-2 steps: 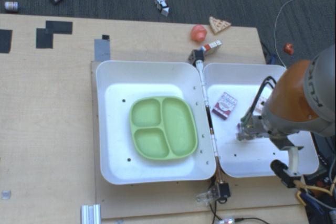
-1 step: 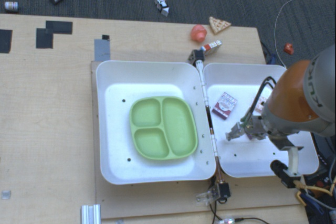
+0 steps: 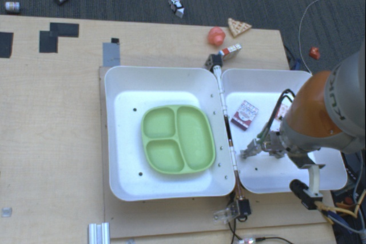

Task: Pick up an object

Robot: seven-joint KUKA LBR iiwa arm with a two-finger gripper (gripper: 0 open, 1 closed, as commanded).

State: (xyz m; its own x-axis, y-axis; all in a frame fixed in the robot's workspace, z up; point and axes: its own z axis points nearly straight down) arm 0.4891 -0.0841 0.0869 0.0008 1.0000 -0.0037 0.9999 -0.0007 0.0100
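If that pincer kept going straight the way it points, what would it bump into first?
The pincer points left, low over the right white bin's floor. Probably it would first meet the raised divider between the bins, before the green three-compartment plastic plate, though depth is unclear.

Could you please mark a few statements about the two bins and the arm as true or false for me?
1. A green divided plate lies in the left bin. True.
2. The plate has five compartments. False: it has three.
3. A small red and white packet lies in the right bin. True.
4. The gripper holds the packet between its fingers. False: the gripper is low in the right bin, apart from the packet, which lies flat on the bin floor.
5. A red ball sits on the bench beyond the bins. True.
6. The arm reaches over the left bin. False: it is over the right bin.
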